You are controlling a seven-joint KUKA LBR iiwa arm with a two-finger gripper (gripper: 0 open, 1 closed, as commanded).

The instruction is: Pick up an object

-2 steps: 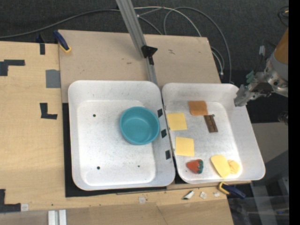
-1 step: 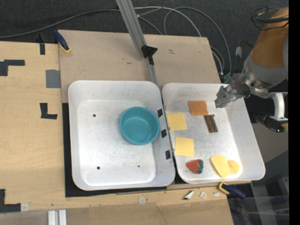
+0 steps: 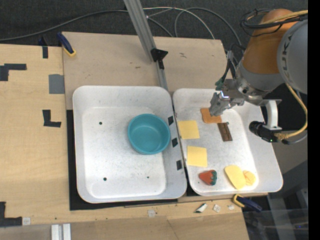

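My gripper reaches down into the right bin at its far side, right over an orange flat piece that it partly hides. Just to the right of that lies a brown bar. Two yellow squares sit nearer the bin's left wall, one above the other. A red strawberry toy and a yellow lumpy item lie near the front edge.
The left bin holds a teal bowl. A metal pole slants across the back, with cables behind it. The arm's body hangs over the right bin's far right corner.
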